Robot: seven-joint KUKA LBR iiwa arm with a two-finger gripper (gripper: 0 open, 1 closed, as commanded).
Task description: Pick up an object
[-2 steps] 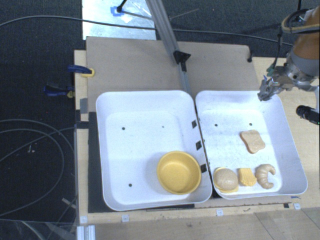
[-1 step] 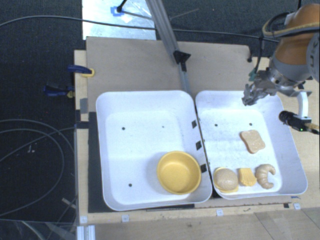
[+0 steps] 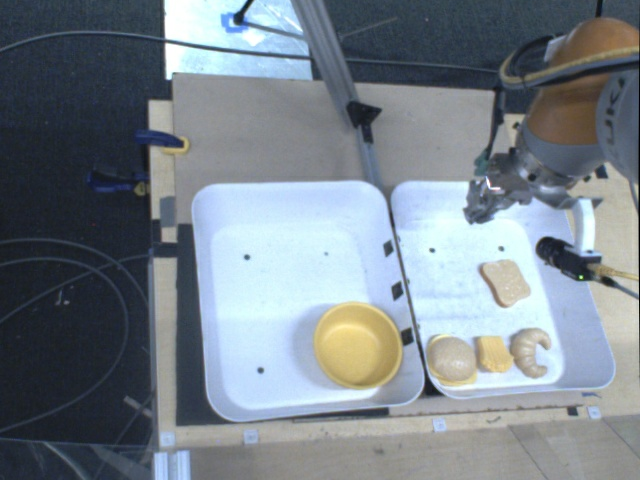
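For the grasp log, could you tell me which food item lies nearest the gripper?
The bread slice; it lies alone mid-bin below the gripper, while the others line the front wall.

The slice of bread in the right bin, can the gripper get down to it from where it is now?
Probably yes. The slice of bread lies flat by itself in the right bin, apart from the croissant and the other pieces below it. The gripper hangs over the same bin's upper part, with bare floor between them.
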